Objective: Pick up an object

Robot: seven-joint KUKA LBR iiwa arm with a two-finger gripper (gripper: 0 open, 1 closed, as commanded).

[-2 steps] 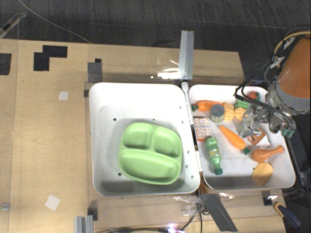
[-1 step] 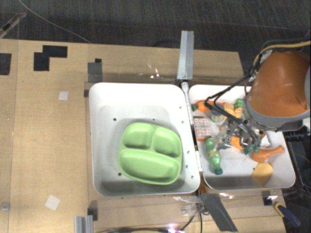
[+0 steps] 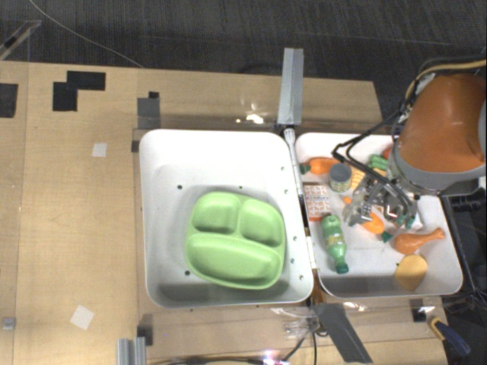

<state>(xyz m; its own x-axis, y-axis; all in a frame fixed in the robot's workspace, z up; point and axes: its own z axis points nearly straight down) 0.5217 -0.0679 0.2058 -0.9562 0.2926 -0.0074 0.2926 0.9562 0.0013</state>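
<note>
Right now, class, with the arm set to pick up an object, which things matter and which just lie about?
Job:
metal two-finger gripper
green plastic bottle
orange toy drumstick
small tan block

Lying about:
green three-compartment plastic tray
left white bin

Small green bottle point(image 3: 332, 242) lies on its side in the right bin, an orange drumstick-shaped toy point(image 3: 415, 239) and a yellow block point(image 3: 411, 271) near its right.

A green sectioned tray point(image 3: 234, 239) is seen in the left bin point(image 3: 163, 166) at frame centre; black patches point(image 3: 77, 87) are seen upper left on the bench point(image 3: 68, 226).
</note>
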